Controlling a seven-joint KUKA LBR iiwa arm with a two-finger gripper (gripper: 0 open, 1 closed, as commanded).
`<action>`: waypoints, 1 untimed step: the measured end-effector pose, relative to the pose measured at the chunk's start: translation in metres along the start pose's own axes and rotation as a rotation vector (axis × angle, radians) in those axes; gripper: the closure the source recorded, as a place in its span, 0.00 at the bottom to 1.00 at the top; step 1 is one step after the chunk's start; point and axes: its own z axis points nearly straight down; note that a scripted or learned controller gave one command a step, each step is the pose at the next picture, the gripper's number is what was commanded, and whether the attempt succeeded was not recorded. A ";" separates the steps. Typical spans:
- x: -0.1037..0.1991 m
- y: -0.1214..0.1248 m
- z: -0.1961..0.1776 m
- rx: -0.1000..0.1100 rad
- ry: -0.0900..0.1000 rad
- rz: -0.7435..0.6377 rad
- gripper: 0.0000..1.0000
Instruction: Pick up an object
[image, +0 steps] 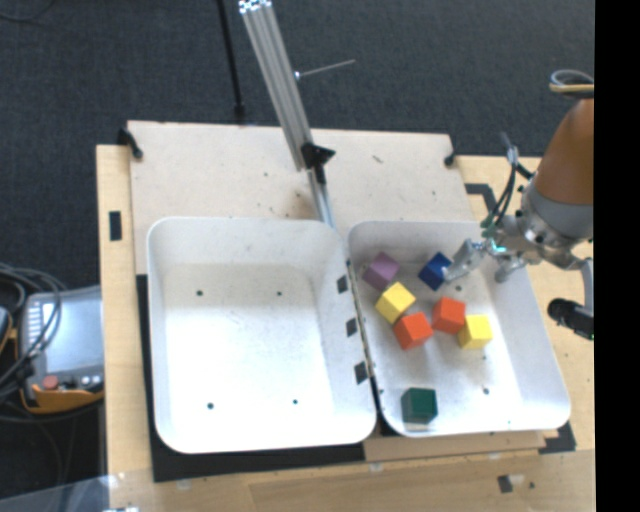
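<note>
Several small blocks lie in the right bin (530, 345): a purple one (381, 270), a blue one (435, 271), a yellow one (396, 300), two orange-red ones (412, 329) (449, 315), a second yellow one (476, 330), and a green one (419, 405) near the front wall. My gripper (485, 264) hangs over the bin's far right part, just right of the blue block. Its fingers stand open with nothing between them. One fingertip (462, 263) reaches close to the blue block.
The left bin (160, 300) sits beside the right one, sharing a raised divider (355, 320). A slanted metal rail (285, 90) rises from the bench behind the bins. A control pendant (55, 350) and cables lie off the bench at left.
</note>
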 end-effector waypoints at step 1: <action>0.000 0.001 -0.003 -0.005 -0.001 -0.001 0.00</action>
